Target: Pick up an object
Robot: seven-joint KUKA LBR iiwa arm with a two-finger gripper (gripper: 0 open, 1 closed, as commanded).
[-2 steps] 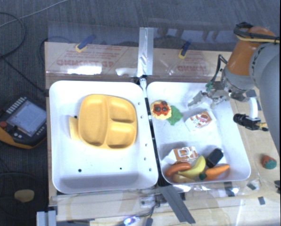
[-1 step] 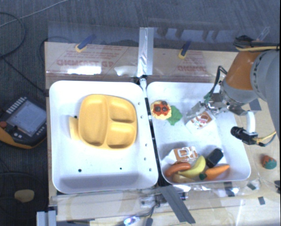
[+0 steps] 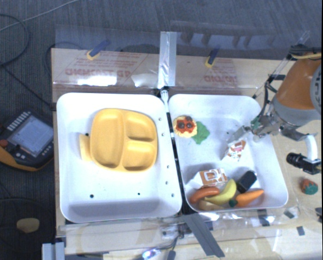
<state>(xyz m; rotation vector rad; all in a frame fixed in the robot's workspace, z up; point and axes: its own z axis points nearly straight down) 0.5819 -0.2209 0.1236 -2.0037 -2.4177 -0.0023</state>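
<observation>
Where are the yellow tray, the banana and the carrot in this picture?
Yellow tray (image 3: 123, 140): camera view, on the ridge between its compartments.
Banana (image 3: 225, 193): camera view, on the middle of its curved body.
Carrot (image 3: 250, 197): camera view, on the orange body, right of the green end.

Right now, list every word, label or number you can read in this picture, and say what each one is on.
No text reads clearly.
Red print on the cardboard sheet behind the bins: upside down under glare, unreadable.
Red print on the cardboard's right part: too blurred.
Small carton in the right bin: red markings, too small.
Orange box: label unreadable.
Handheld screen on the floor: unreadable.
</observation>
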